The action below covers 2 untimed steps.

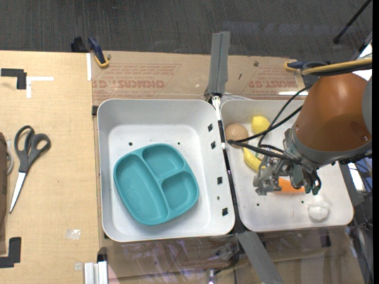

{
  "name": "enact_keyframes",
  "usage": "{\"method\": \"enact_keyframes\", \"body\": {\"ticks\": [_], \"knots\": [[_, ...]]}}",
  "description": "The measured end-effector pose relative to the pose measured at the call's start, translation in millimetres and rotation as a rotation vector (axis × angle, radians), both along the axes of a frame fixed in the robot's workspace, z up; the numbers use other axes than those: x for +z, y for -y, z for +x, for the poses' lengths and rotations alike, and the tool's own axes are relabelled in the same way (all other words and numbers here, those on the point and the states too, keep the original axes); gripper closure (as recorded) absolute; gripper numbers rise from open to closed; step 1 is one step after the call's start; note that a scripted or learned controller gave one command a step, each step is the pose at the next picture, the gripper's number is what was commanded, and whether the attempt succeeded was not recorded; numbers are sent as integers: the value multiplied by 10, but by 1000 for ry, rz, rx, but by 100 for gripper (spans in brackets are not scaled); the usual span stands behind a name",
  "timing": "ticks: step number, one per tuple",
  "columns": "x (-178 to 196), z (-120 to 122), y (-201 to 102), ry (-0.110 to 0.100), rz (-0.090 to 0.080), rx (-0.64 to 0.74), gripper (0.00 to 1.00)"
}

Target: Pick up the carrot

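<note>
The carrot is a small orange piece lying on the floor of the right bin, partly hidden under the arm's wrist. My gripper is low in that bin, just left of the carrot's visible end and touching or nearly touching it. The orange band of the arm hangs above and covers the bin's right side.
A brown egg-shaped object, a yellow lemon and a banana lie at the back of the right bin. A white lump sits at its front right. The left bin holds a teal divided plate. Scissors lie on the bench at left.
</note>
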State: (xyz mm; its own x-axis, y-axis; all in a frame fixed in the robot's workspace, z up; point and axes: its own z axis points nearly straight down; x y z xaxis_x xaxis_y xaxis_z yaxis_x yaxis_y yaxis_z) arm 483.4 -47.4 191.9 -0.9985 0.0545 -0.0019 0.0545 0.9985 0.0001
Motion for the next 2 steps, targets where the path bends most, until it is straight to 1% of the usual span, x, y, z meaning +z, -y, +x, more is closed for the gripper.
{"method": "enact_keyframes", "body": {"ticks": [1, 2], "knots": [[-6, -27, -496, 0, 0, 156, 100], [-3, 26, -1155, 1, 0, 316, 100]]}}
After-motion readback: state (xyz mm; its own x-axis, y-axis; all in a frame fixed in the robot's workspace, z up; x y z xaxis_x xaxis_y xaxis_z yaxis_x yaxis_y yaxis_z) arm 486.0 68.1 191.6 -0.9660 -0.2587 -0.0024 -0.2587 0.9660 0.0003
